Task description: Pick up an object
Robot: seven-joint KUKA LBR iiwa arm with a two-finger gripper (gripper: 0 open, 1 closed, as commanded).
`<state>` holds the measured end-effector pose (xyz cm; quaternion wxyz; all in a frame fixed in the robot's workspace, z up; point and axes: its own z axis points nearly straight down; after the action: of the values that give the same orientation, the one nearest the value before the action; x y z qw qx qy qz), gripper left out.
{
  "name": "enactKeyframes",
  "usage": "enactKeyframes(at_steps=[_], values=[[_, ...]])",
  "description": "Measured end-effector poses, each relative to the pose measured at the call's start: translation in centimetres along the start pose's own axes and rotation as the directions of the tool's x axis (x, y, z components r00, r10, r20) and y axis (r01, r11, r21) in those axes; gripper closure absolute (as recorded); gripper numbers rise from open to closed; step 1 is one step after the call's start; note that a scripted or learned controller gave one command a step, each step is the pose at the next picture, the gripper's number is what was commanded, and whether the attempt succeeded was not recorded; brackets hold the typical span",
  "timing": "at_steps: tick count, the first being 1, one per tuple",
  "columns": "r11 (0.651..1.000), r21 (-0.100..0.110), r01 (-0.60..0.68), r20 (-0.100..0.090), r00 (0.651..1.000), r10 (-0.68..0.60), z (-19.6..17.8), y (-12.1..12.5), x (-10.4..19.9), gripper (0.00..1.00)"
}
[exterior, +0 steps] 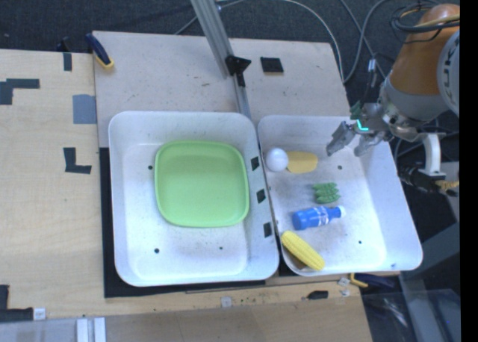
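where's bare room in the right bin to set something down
The right bin is bare along its right side, between the blue bottle and the right rim, below the gripper. It is crowded along the left wall: white ball, yellow piece, green toy, corn cob.

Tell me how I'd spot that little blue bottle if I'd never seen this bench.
Find the right bin, the one without the green plate. Near its middle the blue bottle lies on its side, between a small green toy and a yellow corn cob. It is the only blue thing there, with a white cap.
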<state>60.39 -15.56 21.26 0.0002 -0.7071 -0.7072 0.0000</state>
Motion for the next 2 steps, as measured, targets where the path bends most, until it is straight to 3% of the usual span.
enactKeyframes(at_steps=[1, 2], values=[[1.000, 0.000, 0.000, 0.000, 1.000, 0.000, 0.0, 0.0, 0.0, 0.00], [1.000, 0.004, 0.001, 0.000, 1.000, -0.001, 4.4, 0.2, 0.5, 0.00]])
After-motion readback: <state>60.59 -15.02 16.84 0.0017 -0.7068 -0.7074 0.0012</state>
